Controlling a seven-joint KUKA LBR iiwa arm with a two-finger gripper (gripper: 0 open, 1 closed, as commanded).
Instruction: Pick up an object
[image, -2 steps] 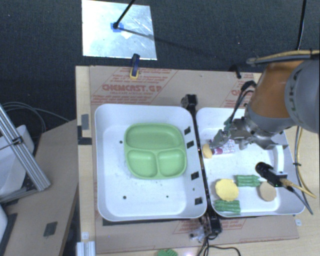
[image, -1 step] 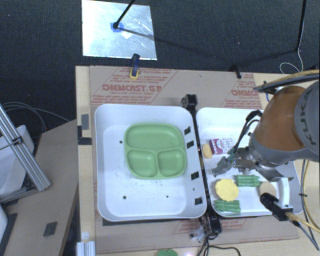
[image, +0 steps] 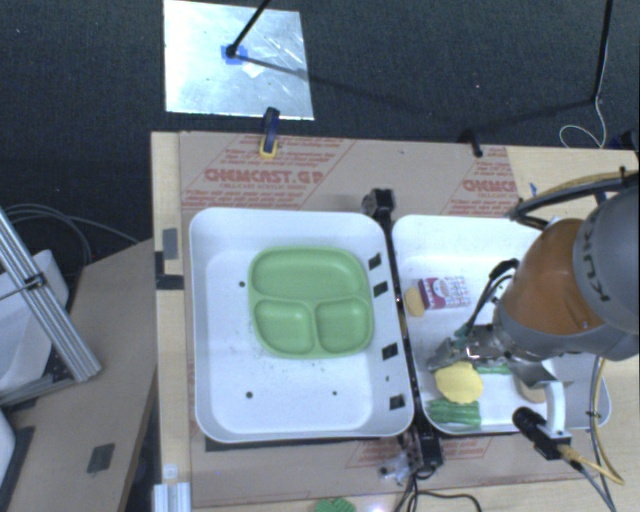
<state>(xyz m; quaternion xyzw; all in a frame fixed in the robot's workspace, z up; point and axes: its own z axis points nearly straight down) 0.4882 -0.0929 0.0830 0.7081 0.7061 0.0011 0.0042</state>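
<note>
Right bin (image: 470, 232): green bean pod (image: 455, 413) lengthwise left-right

Green 3-compartment tray (image: 308, 302) in left bin (image: 215, 330); foil sheet (image: 237, 58) on dark floor.

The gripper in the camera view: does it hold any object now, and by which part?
It cannot be told. The gripper sits low in the right white bin, just above the round yellow object, but no object shows between its fingers.
</note>
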